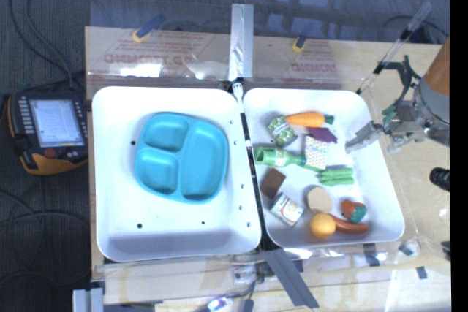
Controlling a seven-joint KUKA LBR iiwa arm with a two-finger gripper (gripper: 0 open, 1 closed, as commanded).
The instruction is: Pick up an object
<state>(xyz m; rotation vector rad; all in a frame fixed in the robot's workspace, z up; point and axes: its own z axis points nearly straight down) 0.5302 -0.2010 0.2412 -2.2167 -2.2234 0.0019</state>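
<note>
While the cluttered right white bin (380,179) sits near, a round orange plastic fruit (322,225) lies at its front edge, a brown block (273,180) mid-bin, an orange toy carrot (306,119) at the far side. Left white bin (117,230) holds a blue divided plate (180,156). Two-finger gripper (376,131) hangs over the right bin's right rim, fingers apart, clamping nothing.

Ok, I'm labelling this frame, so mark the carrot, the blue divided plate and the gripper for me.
carrot (303,118): camera view, middle of its orange body.
blue divided plate (180,156): camera view, ridge between its compartments.
gripper (362,137): camera view, between its fingertips, at the right bin's edge.
</note>
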